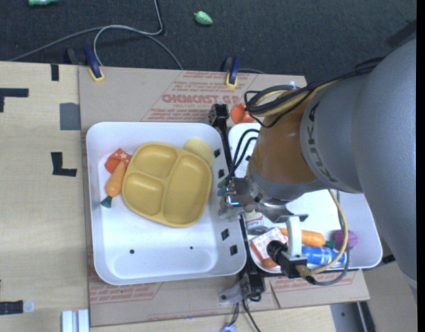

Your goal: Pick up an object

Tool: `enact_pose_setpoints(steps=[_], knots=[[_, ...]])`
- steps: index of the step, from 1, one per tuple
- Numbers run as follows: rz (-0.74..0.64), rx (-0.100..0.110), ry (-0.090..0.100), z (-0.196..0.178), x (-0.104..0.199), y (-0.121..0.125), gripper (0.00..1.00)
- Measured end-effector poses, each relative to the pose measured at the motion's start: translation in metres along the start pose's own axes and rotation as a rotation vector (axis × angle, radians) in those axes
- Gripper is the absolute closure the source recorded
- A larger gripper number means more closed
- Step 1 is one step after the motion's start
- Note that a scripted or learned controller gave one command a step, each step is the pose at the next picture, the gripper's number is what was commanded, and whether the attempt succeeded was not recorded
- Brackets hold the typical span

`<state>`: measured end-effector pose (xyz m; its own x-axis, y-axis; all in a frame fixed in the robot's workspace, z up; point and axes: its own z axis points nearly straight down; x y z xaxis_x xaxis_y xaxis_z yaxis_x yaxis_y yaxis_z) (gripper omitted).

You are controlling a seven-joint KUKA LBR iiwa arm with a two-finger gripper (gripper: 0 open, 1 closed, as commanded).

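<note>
Reaching in from the right, the arm [316,144] hangs over the right bin [370,254], with the pincer [234,200] by that bin's left wall. Whether it is open or closed cannot be told. Right bin, near side: red-and-white packet [266,241], orange carrot [312,238], blue bottle [321,256], purple piece [350,239]. Left bin [105,258]: yellow divided plate [167,183], with a small carrot [115,181] just beside its left rim.
</note>
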<state>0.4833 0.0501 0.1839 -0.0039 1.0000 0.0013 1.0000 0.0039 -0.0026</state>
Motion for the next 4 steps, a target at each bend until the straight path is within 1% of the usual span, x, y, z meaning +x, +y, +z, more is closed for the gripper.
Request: enact_pose_setpoints(steps=[1,2,3,4], knots=[[0.004,-0.002,-0.002,-0.065,-0.046,0.019,1.0],[0.003,-0.002,-0.002,-0.068,-0.053,0.015,1.0],[0.003,0.0,-0.001,-0.083,-0.05,0.0,1.0],[0.003,0.0,-0.002,-0.058,-0.044,0.0,1.0]])
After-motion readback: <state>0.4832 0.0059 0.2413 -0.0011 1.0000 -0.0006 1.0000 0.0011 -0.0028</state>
